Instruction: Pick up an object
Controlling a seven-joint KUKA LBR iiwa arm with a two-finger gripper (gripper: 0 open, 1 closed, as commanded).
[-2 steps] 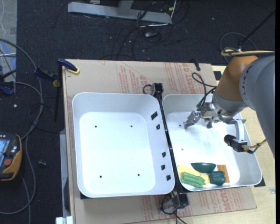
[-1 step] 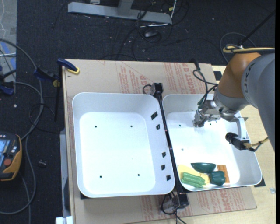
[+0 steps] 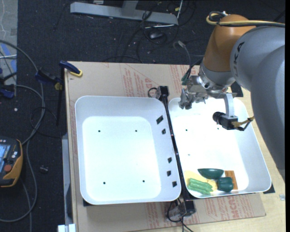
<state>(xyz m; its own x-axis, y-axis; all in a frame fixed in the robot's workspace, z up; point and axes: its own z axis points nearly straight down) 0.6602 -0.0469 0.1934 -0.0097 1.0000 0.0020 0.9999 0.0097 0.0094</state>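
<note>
The end effector hangs over the right bin's far left corner; its grip state cannot be told. A dark green bowl and green objects lie near.

White bins (black-dotted floors), dark green bowl, light green ridged piece.

Dark speckled floor noted around the bench. Bench top of bare board with red printing, partly covered. Blue-and-yellow clamp fixed at its far left corner. Loose cables trailed over the floor at left, near an orange-cased device at the left edge. Grey flat stand with more wiring observed beyond the far side. Lighting even, without hard shadows.
</note>
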